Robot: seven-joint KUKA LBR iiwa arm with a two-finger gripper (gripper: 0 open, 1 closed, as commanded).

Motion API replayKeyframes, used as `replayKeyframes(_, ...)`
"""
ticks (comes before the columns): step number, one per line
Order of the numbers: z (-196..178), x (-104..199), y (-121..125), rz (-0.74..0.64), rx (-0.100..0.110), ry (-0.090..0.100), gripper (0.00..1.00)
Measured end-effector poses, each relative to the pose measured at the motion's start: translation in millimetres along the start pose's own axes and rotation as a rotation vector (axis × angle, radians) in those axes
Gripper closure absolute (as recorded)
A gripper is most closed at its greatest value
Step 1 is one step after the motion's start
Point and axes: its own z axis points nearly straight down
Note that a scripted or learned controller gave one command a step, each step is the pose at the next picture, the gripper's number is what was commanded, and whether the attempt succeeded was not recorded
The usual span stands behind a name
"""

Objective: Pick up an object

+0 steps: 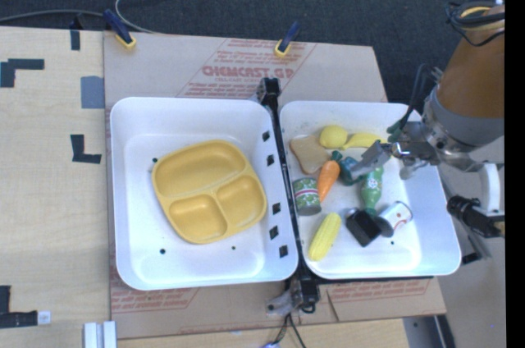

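Camera view: two shallow white bins side by side on a cardboard sheet.
Left bin: smooth plastic; holds a yellow three-compartment tray.
Right bin: a yellow lemon, tan slab, orange carrot, green can, ridged corn cob, green bottle, black block, white-and-red piece.
Gripper: over the right bin's far side, above the bottle; whether its fingers are apart or together cannot be told.
Obstruction: objects crowd together, several touching.
Arm: cut off at right.
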Motion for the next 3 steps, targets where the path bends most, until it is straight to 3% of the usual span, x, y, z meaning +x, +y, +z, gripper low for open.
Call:
replayKeyframes(1,87,6,71,0.001,0.003,0.000,0.00)
replayKeyframes(2,182,-17,118,0.001,-0.009,-0.002,0.00)
replayKeyframes(3,183,10,98,0.002,-0.007,-0.001,0.00)
